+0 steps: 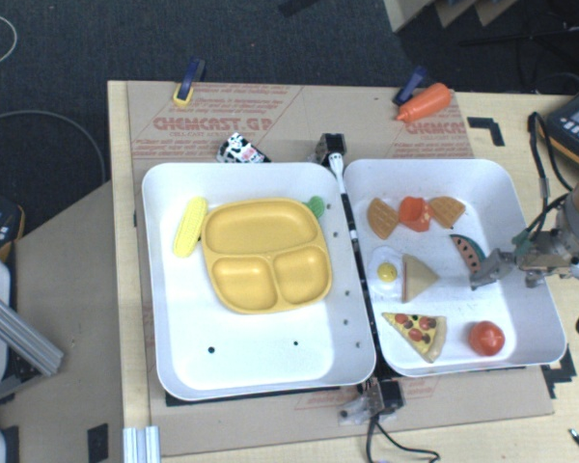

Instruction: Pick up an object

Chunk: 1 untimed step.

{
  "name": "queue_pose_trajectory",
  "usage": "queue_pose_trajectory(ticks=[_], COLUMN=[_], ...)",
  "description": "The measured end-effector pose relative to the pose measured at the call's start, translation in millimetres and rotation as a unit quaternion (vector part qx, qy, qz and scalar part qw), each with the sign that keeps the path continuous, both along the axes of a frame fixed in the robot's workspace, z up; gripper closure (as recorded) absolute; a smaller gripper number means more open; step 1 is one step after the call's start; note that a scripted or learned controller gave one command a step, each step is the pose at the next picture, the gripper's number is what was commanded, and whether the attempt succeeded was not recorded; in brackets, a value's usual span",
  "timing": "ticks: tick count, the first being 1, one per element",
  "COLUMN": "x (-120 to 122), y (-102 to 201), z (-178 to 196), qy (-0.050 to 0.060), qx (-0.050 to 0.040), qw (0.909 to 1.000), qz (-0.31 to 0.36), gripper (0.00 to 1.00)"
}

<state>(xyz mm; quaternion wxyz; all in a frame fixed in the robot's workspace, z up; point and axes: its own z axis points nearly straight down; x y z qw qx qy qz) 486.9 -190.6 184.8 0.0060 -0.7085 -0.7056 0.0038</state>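
Observation:
In the right bin [521,196], my gripper [489,269] reaches in from the right edge and hangs low over the bin floor. Its tip is just below and right of a watermelon slice [466,251]; whether they touch is unclear. A red tomato [485,337] lies in front of it. Further left are a tan wedge [421,279], a fried egg [387,272] and a pizza slice [417,331]. At the back of the bin sit a red piece [413,212] and two brown biscuits [383,218] [447,210].
The left bin [270,360] holds a yellow divided plate [265,254], a corn cob [189,226] and a small green item [316,204]. On the board behind the bins lie a carrot [425,102], a black-and-white toy [240,149] and a yellow clamp [185,89].

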Motion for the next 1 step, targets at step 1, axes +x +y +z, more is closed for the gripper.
queue_pose_trajectory(ticks=[1], x=[3.5], y=[0.4], z=[6.9], qy=[-0.007], qx=[-0.0018], qw=[1.0000], qz=[0.002], gripper=[0.00])
